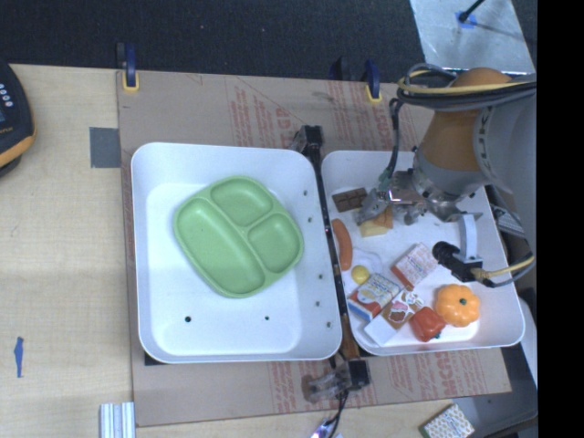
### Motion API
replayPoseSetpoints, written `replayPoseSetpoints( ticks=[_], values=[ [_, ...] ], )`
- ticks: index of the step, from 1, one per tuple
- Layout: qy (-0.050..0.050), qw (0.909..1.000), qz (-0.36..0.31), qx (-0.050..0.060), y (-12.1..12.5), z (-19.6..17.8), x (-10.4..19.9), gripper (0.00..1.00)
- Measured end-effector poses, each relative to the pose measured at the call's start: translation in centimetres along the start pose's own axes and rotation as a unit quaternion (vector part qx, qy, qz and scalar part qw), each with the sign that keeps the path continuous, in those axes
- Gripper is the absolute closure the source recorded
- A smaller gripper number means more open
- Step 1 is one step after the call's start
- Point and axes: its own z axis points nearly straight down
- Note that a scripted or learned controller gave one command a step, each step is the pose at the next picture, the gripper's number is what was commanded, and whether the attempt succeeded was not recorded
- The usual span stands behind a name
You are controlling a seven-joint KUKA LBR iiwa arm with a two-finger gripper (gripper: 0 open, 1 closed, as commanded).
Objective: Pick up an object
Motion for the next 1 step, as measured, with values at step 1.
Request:
replayPoseSetpoints(
  ticks=[1],
  values=[
    [0.000, 1.0000, 0.000, 0.003, -2.06, 0.09, 0.79, 0.00]
  ],
)
